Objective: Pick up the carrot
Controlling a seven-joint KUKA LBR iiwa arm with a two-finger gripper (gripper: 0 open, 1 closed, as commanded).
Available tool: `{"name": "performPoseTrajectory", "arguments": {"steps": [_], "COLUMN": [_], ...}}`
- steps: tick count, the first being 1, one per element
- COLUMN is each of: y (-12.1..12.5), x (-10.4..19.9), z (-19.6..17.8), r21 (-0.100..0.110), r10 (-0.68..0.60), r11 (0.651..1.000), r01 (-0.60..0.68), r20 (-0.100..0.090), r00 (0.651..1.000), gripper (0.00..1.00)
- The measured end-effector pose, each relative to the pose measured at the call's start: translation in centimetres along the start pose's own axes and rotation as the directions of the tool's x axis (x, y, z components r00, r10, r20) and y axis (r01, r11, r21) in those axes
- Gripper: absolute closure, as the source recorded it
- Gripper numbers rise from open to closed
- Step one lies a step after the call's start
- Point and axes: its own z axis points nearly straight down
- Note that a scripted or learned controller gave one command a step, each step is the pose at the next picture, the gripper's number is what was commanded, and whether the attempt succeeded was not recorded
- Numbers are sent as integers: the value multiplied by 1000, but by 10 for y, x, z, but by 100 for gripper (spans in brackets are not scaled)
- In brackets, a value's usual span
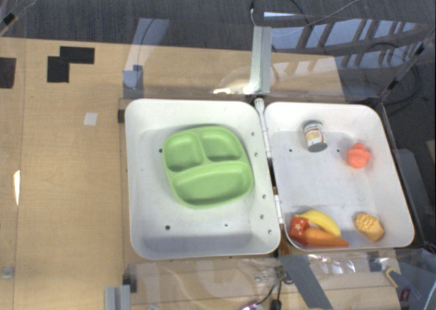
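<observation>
The carrot (325,238) is a long orange piece lying flat in the near left corner of the right bin (381,121). It rests against a yellow banana (321,221) on its far side and a red piece (298,227) at its left end.
In the right bin also sit a small can (314,136) near the back, an orange-red fruit (359,156) at the right and a yellow lumpy piece (368,225) near the front right. The left bin (146,234) holds a green divided plate (163,159).
</observation>
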Motion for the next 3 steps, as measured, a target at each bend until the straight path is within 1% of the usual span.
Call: {"name": "performPoseTrajectory", "arguments": {"steps": [2, 3], "y": [3, -1], "x": [3, 92], "z": [-22, 57], "r21": [-8, 25], "r10": [-21, -65], "r11": [1000, 998], "r01": [21, 65], "r20": [1, -6], "r00": [1000, 998], "gripper": [100, 100]}}
